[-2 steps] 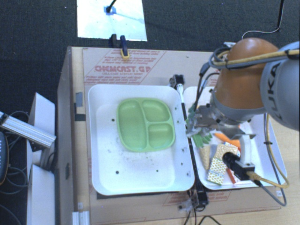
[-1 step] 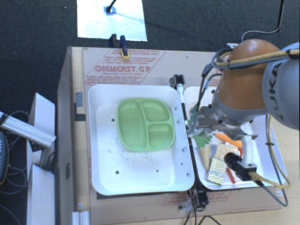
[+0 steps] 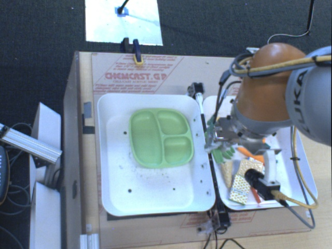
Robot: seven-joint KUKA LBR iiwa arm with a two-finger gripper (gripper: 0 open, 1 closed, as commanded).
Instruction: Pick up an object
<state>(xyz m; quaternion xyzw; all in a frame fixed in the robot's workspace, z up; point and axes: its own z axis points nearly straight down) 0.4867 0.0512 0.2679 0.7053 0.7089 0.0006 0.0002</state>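
My gripper (image 3: 217, 138) hangs low over the left side of the right bin (image 3: 302, 171), close to the divider between the bins. Just below it lies a small green object (image 3: 225, 153), partly hidden by the gripper; whether they touch cannot be told. An orange stick (image 3: 248, 152) lies to its right. A yellow-and-white patterned packet (image 3: 239, 189) and a tan piece (image 3: 228, 169) lie nearer the front of that bin. The arm's orange band and grey body cover the back of the bin.
The left bin (image 3: 118, 191) holds a pale green divided plate (image 3: 160, 138), lying flat near its middle. A thin red stick (image 3: 255, 193) lies beside the packet. A cardboard sheet (image 3: 136, 71) sits behind the bins.
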